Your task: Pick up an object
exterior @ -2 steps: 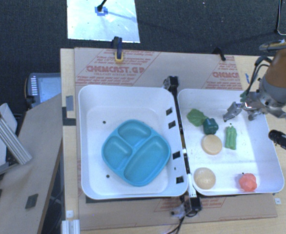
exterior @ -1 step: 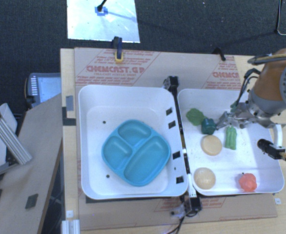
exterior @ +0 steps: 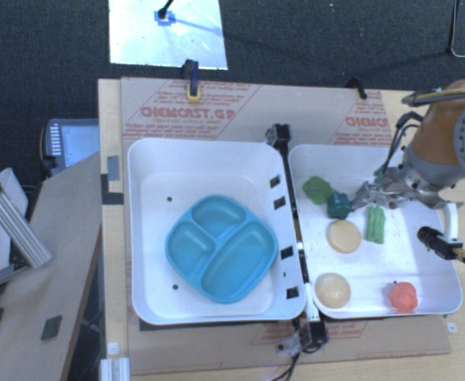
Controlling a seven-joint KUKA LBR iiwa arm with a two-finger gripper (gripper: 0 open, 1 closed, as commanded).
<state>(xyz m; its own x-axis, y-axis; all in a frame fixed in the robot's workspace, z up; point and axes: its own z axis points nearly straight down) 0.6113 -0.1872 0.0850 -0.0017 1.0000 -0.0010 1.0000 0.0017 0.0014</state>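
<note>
**Gripper low over the right bin's toys**

At right of frame, the gripper (exterior: 373, 194) hangs above a ridged green block (exterior: 374, 225); its grip cannot be told. Nearby lie a teal lump (exterior: 338, 205) and a smooth cream disc (exterior: 344, 236).
</note>
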